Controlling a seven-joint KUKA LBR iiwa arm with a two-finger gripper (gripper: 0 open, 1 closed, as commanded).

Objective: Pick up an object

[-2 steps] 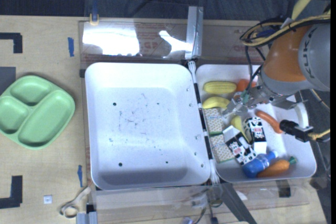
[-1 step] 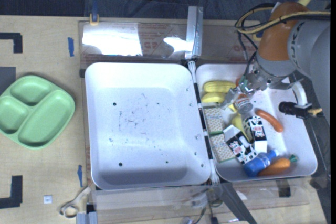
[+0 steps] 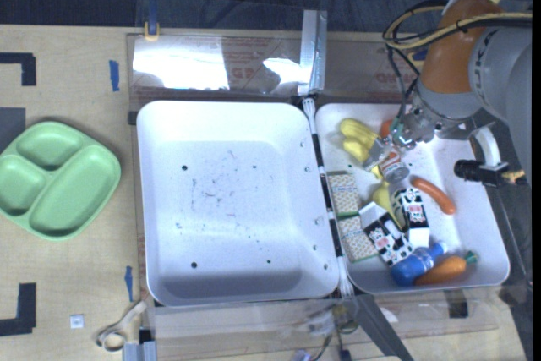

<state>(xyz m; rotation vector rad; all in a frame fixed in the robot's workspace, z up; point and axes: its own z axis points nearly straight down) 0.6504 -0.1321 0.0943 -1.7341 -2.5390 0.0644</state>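
You are looking at the grey arm with its orange band (image 3: 448, 55) reaching in from the right, and its pincer (image 3: 397, 139) is hanging low over the far part of the right shallow white bin (image 3: 499, 254). Whether the pincer is gripping anything cannot be told from this slant, as its tip is merging with the clutter beneath. Just left of it a yellow banana-shaped toy (image 3: 357, 139) is lying with its long axis running from far-left to near-right. An orange-red sausage-shaped toy (image 3: 435, 194) is lying near the pincer, pointing from upper left to lower right. Toward the near wall a blue bottle-like object (image 3: 414, 265) is touching an orange carrot-shaped toy (image 3: 446, 268), both lying roughly across the bin. Black-and-white patterned small boxes (image 3: 393, 228) are sitting between these. The left shallow white bin (image 3: 169, 123) is sitting beside it, and a green three-compartment plastic tray (image 3: 55, 177) is resting on the wooden surface (image 3: 68, 63) at the far left
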